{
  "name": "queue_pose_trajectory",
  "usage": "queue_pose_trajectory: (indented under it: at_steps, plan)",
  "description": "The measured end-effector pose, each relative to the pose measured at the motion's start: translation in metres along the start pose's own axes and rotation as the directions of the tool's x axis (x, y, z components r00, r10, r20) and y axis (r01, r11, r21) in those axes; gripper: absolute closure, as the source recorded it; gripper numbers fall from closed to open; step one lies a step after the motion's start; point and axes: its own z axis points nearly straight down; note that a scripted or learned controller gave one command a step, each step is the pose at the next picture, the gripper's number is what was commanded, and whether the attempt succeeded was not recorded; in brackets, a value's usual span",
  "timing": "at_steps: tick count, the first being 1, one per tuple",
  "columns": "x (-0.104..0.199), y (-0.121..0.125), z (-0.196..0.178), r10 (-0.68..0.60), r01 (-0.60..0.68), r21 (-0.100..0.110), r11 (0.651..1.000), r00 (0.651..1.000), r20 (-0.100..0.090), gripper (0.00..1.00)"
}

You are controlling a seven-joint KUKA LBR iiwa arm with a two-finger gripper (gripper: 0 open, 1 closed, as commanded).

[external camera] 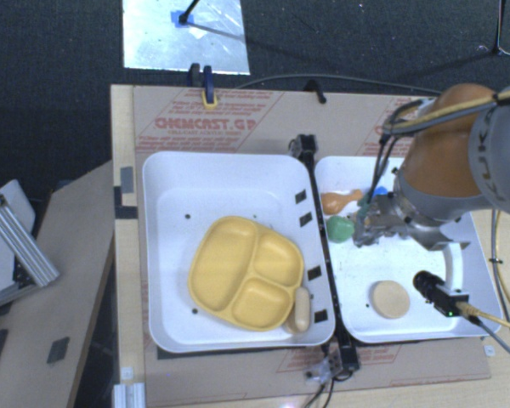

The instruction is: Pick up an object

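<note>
Over the right bin (357, 272), jaws hover beside green lump (341, 228) and orange piece (342, 200); whether shut, unclear.

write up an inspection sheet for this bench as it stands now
surface: left bin and right bin, both white, on printed cardboard
job's things: right bin holds an orange piece, a green piece and a tan disc; left bin holds a yellow divided plate with a beige roll at its rim
clutter: clamp on the cardboard's back edge
grippers: gripper low in the right bin beside the green piece; no grasp visible
cables: dark cable arcing behind the bins
surroundings: dark carpet, metal sheet, aluminium rail
</note>
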Motion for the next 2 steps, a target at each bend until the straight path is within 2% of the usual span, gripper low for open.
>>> queue_pose_trajectory:
  at_steps: [1, 2]
  plan:
    - [0.053, 0.005, -0.015, 0.0, 0.0, -0.001, 1.0, 1.0, -0.001, 1.0]
    - [0.098, 0.006, -0.012, 0.001, -0.001, 0.0, 1.0, 1.0, 0.0, 1.0]
